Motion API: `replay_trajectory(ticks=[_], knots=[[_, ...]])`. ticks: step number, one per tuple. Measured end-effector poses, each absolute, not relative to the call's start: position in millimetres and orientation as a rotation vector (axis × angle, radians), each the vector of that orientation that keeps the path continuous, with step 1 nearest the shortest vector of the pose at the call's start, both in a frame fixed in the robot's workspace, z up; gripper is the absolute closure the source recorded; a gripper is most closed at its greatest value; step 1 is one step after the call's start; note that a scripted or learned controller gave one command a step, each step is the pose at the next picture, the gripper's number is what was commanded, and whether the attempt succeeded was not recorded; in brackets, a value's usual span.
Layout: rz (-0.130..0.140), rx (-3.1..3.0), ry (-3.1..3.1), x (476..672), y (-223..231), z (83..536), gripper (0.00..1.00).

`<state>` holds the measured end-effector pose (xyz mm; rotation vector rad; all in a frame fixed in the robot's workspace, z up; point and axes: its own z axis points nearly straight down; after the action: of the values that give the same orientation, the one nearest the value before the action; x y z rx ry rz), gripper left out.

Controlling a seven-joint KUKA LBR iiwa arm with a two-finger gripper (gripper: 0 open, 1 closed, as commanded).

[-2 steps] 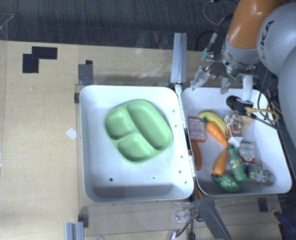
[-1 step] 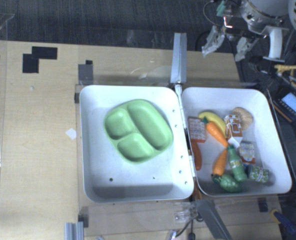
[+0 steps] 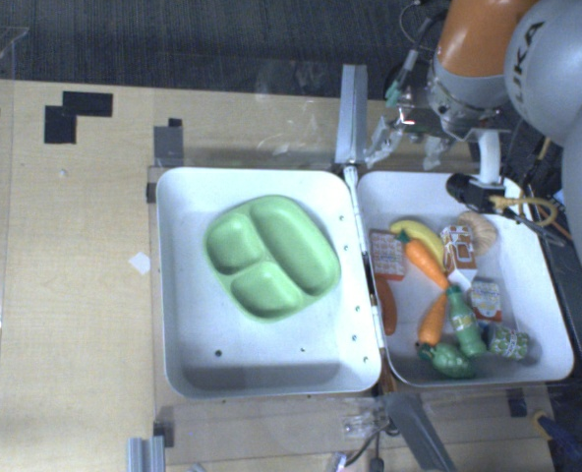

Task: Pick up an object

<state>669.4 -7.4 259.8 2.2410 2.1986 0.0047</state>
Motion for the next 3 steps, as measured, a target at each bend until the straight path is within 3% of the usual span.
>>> replay_trajectory(ticks=[1, 3], knots=[[0.005, 2.321, 2.114, 669.6, -4.3, 197.2, 0.00], [0.008, 1.714, 2.626, 670.2, 3.8, 187.1, 0.00]])
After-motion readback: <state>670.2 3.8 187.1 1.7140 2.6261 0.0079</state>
